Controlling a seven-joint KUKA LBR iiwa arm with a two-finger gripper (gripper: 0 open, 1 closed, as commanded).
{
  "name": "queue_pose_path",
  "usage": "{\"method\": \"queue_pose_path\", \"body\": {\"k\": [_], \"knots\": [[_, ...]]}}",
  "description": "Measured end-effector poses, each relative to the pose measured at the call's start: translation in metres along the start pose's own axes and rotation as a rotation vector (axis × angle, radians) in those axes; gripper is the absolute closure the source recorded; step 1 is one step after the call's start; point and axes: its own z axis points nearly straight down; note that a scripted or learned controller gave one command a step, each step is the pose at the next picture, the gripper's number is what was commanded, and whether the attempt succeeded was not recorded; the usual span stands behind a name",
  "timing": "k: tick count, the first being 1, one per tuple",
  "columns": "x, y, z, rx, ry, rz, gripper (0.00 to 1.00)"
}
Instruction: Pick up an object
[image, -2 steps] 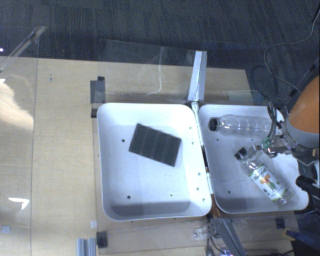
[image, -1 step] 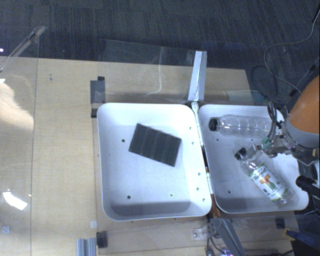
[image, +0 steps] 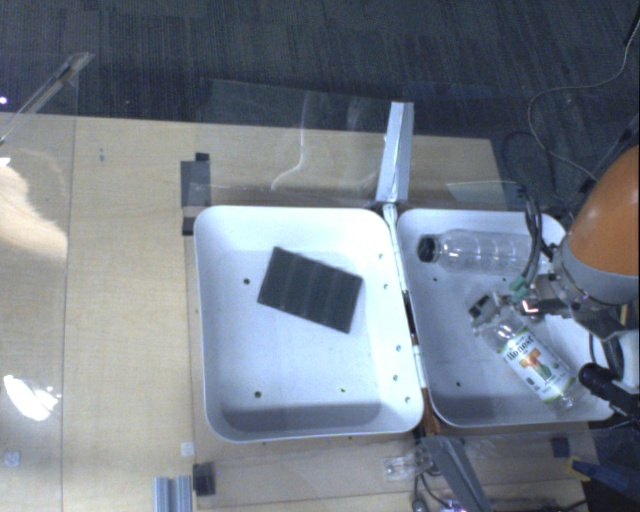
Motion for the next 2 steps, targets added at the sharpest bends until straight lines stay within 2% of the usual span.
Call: {"method": "queue_pose_path", "body": {"k": [1,2], "knots": [[-0.071,0.051,0.037,0.002,-0.001,0.026,0.0],[-0.092,0.025,0.128,-0.003,-0.003,-0.15,0.0]]}}
